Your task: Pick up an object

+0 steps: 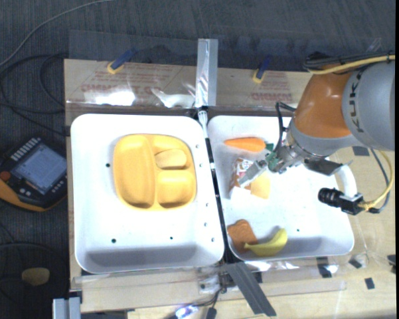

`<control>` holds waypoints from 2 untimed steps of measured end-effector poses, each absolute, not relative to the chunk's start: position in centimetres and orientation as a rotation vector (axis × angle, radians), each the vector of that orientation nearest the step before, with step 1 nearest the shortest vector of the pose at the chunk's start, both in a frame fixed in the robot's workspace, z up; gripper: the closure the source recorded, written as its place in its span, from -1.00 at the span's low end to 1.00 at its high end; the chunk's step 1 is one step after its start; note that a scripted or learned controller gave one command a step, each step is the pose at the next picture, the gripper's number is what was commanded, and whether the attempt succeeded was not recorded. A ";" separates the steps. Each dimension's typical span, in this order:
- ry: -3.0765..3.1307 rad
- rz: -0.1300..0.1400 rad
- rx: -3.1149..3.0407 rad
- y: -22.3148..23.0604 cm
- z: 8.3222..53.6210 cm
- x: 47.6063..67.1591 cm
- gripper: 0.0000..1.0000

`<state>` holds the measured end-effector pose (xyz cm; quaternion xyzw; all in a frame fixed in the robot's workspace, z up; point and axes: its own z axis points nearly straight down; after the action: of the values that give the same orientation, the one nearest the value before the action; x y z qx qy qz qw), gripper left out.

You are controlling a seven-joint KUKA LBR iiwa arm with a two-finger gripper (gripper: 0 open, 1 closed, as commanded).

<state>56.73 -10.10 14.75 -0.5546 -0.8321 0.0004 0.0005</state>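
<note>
While the grey arm [358, 105] with its orange band reaches in over the right-hand shallow white bin [332, 238], its tool [255, 170] hangs low near the middle of that bin, pointing toward the divider between the two bins. Whether the tool's fingers stand apart or together cannot be told; nothing is plainly seen between them. Just beside the tool tip, on the divider side, lies a small reddish-brown packet [241, 171], and a pale yellow wedge-shaped block [259, 189] lies just beside the tip toward the bin's near wall; contact with either cannot be judged. An orange plastic carrot [244, 144] lies toward the bin's far wall. Against the near wall rest a brown rounded biscuit-like piece [239, 232] and a yellow plastic banana [268, 243], touching each other. Beyond the divider, the left-hand shallow white bin [93, 198] holds a yellow compartmented plastic tray [138, 171]. Both bins sit on the counter [372, 258].
</note>
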 end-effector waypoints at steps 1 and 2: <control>-2.542 -0.038 -1.900 -10.5 11.9 58.2 -1.00; -3.031 -0.036 -1.038 -10.6 11.6 60.0 -1.00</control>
<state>59.96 -10.63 11.59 -0.3238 -0.9455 -0.0114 -0.0315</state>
